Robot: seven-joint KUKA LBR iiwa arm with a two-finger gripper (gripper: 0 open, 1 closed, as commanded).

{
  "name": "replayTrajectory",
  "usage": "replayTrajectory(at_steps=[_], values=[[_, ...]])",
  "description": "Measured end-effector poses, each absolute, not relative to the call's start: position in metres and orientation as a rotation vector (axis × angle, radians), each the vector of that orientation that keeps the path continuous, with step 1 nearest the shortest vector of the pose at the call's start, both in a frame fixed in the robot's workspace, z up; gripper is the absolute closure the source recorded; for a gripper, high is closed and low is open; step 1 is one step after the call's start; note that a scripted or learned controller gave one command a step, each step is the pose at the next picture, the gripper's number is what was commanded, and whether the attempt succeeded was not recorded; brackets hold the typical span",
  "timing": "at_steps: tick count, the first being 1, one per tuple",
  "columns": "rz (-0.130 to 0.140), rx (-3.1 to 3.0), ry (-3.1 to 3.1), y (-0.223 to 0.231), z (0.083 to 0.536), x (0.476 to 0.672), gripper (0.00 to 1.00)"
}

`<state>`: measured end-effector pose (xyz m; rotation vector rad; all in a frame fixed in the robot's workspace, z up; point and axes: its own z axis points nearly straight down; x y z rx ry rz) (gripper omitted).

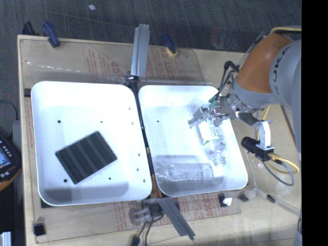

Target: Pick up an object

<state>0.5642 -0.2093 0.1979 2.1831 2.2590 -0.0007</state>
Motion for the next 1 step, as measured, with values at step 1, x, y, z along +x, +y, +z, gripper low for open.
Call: replayTrajectory(at_steps=[1], values=[[-0.004, 2.191, 2.258, -0.2085, 0.1601, 0.5815, 0.00]])
